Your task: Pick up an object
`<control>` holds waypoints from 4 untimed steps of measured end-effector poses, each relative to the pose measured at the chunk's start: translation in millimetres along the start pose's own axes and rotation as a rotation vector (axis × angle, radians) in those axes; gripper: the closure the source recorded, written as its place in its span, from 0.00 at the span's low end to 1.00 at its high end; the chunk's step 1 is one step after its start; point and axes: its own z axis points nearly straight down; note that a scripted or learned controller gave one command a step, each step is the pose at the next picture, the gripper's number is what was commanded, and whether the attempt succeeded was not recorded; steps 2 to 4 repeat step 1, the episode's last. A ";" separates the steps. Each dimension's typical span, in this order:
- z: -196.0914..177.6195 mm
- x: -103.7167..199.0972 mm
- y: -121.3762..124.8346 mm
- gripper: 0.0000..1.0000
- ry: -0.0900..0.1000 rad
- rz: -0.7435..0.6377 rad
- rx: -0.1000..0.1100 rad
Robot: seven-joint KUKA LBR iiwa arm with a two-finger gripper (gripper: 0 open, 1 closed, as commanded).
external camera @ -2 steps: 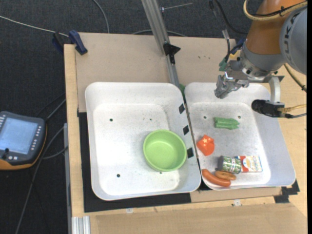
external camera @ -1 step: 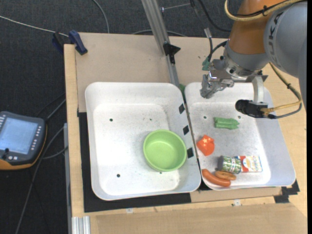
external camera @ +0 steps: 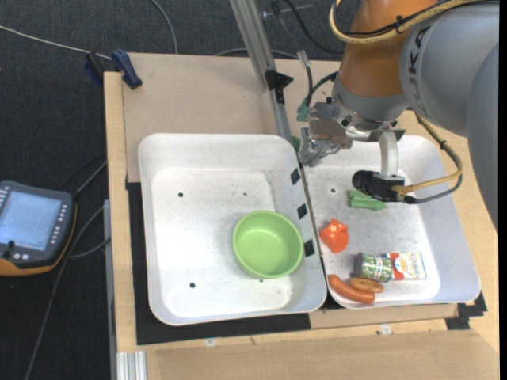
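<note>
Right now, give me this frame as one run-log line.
pincer: above right bin's rear-left corner | green bowl: left bin | orange pepper: right bin

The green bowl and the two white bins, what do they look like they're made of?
The green bowl looks like smooth moulded plastic: one even lime colour, soft sheen, thick rounded rim. The left bin and right bin look like thin formed plastic with a matte, dark-speckled finish and rounded corners, though coated metal can't be ruled out.

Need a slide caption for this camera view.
Arm's gripper over right bin of toy food; green bowl in left bin.
</note>
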 end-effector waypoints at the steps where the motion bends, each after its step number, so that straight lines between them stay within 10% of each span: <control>1: -7.8 53.1 -11.2 1.00 0.000 0.000 0.000; 4: -7.8 53.1 -11.2 1.00 0.000 0.000 0.000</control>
